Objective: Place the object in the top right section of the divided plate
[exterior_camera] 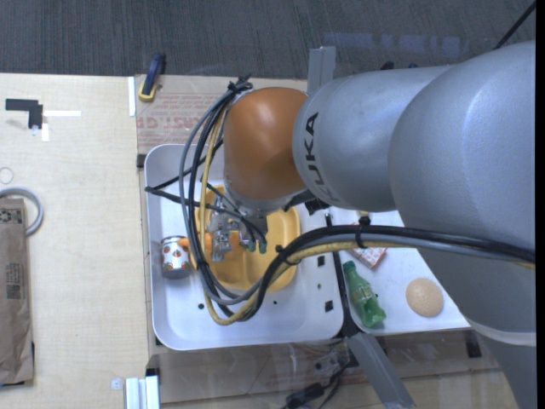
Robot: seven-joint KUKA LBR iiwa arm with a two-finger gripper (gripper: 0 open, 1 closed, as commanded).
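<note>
A yellow divided plate (285, 247) lies in the left white bin (170, 313), mostly hidden under the arm's orange band and wrist. My gripper (228, 239) hangs over the plate's left part, wrapped in black and yellow cables. A small silver and orange object (174, 256) rests on the bin floor just left of the plate, beside the gripper. Nothing can be seen between the fingers from this angle.
The right bin (400, 318) holds a green bottle (363, 296), a tan egg-shaped object (423, 297) and a red-and-white packet (372, 254). A brown paper bag (14, 288) lies on the bench at far left. The grey arm covers the upper right.
</note>
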